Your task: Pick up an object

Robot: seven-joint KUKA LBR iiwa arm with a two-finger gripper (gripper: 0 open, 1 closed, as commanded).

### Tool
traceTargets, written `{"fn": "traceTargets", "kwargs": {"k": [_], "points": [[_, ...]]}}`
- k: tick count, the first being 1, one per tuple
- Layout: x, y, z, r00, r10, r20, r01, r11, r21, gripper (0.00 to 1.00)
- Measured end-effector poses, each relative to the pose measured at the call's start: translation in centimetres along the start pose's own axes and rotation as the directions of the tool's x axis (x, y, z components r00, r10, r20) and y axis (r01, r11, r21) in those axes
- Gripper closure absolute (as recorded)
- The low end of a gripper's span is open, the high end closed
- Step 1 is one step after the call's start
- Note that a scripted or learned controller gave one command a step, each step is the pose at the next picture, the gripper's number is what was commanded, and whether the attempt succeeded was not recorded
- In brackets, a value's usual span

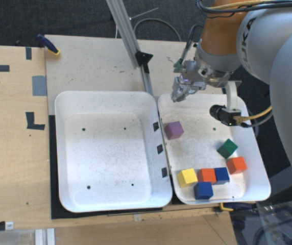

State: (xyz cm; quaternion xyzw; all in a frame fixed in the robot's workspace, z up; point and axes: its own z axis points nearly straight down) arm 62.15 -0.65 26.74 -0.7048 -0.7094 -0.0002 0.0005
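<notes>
7 cubes [173, 129] (2 blue, 2 orange), 2 bins [105, 152].

The grey arm [268, 34] enters from three o'clock, its orange band uppermost, gripper [179, 95] pointing toward seven o'clock.

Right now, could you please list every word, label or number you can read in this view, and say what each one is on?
"UK": the legible part of dark lettering on the grey arm, beside its orange band; the rest is cut off.
I can read no other text on the bins, blocks or bench.
</notes>
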Motion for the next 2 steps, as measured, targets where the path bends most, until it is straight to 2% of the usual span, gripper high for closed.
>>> {"fn": "traceTargets", "kwargs": {"k": [1, 2], "points": [[4.2, 1.1, 1.6, 1.0, 0.001, 0.001, -0.001, 1.0, 0.002, 1.0], [9.3, 4.0, 3.4, 1.0, 0.001, 0.001, -0.001, 1.0, 0.001, 1.0]]}}
